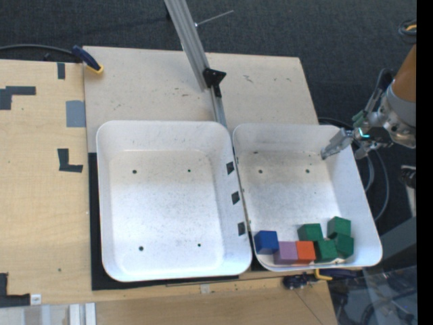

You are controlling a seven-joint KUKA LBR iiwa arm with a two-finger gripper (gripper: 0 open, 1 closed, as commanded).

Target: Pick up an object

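Green, blue, purple, orange blocks [308, 244] clustered in rt bin's [352, 175] near corner; gripper [336, 144] aperture unclear.

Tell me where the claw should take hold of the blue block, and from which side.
Come straight down on the blue block and close on its near and far faces. Its left face sits close to the right bin wall and the purple block crowds its right, so those look the freest, though the near face is tight.

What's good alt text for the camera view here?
Overhead view: a cluster of small blocks, blue, purple, orange and green, sits in the near corner of the right white bin. The arm's tool hovers at that bin's far right rim, away from the blocks, beside the left bin.
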